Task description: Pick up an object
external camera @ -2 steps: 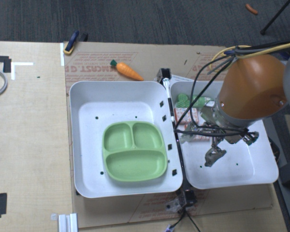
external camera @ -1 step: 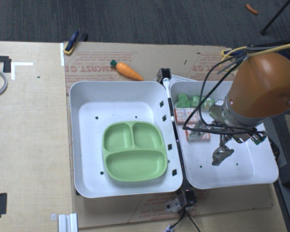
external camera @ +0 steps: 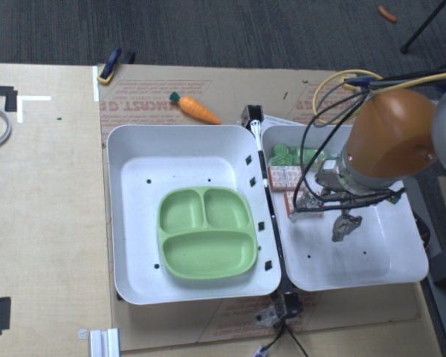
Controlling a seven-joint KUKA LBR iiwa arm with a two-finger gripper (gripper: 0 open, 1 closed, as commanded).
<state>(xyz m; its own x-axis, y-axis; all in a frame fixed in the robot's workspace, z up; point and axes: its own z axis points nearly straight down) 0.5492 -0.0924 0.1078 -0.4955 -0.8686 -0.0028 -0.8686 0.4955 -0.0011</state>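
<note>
Grey arm with orange band [external camera: 390, 136] reaches in from the tabletop's right edge, over the right white bin [external camera: 372, 262]. Left white bin [external camera: 126, 199], mid-tabletop, carries a green three-compartment plastic plate [external camera: 207, 233], likely a drop target. Tool [external camera: 346, 227] hangs low over the right bin's middle; cannot tell its opening, nothing seen in it. Candidate pick: small red-and-white box [external camera: 285, 177] by that bin's far-left corner, long axis roughly left-right. Orange toy carrot [external camera: 197, 109] lies outside, toward the far edge
</note>
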